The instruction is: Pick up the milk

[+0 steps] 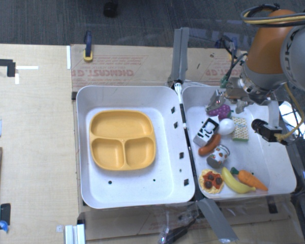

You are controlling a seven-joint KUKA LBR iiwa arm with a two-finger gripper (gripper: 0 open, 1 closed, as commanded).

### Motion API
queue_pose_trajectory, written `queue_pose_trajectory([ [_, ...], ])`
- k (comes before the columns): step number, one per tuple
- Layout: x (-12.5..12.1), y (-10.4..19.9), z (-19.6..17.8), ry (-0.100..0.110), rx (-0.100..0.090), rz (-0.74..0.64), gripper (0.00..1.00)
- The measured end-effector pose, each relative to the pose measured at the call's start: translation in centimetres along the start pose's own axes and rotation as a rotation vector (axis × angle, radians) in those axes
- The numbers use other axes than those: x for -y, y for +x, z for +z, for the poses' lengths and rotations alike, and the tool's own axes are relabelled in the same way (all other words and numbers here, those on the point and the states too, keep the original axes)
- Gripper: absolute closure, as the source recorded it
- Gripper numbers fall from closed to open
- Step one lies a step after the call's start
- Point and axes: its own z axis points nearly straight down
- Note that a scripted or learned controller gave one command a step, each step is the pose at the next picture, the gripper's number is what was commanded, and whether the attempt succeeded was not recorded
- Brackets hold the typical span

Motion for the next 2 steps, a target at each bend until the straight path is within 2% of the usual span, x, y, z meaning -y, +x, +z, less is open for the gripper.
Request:
queue_pose_trajectory([
  [1,1.4,-1.2,7.7,-0.022,-0.001,0.117,0.0],
  [2,1.7,-0.7,-5.7,-0.003,0.001,0.013,0.0],
])
